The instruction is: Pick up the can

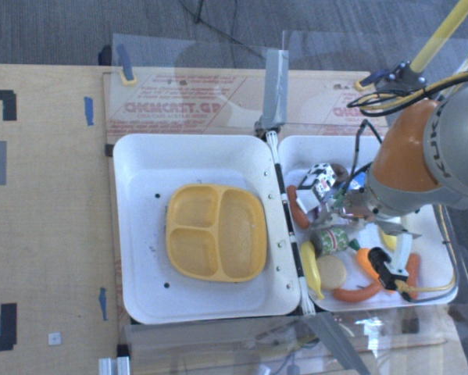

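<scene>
The can [337,240], with a green label and a dark end, lies on its side in the middle of the right bin [451,276]. My gripper [333,212] hangs low in that bin, just behind the can and very close to its upper side. The grey wrist with its orange band [401,158] reaches in from the right and hides the bin's back right part. I cannot make out whether the gripper touches the can.
Toy food crowds the can: a yellow banana [310,269], a red sausage [299,207], a black-and-white item [321,178], a round tan piece [332,273] and orange carrots [359,291]. The left bin [140,209] holds a yellow divided plate [216,232].
</scene>
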`<action>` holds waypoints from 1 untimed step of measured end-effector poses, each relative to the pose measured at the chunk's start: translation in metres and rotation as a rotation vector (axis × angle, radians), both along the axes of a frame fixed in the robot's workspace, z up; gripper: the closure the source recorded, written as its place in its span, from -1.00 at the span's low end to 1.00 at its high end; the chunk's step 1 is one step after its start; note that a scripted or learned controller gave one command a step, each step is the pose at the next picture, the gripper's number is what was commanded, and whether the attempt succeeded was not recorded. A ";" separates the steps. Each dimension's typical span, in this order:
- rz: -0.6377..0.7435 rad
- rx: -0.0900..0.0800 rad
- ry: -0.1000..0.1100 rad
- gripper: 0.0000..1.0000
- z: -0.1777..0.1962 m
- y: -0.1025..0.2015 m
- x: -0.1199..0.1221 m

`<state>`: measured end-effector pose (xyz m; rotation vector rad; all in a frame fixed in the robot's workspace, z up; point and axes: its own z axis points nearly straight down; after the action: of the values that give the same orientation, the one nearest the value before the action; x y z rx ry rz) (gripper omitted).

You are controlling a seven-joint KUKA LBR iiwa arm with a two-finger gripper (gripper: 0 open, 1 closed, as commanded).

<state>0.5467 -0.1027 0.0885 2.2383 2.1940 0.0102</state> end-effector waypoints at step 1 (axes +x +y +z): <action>-0.004 -0.003 -0.002 1.00 0.010 -0.003 0.000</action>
<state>0.5470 -0.1055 0.0989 2.2405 2.1868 0.0084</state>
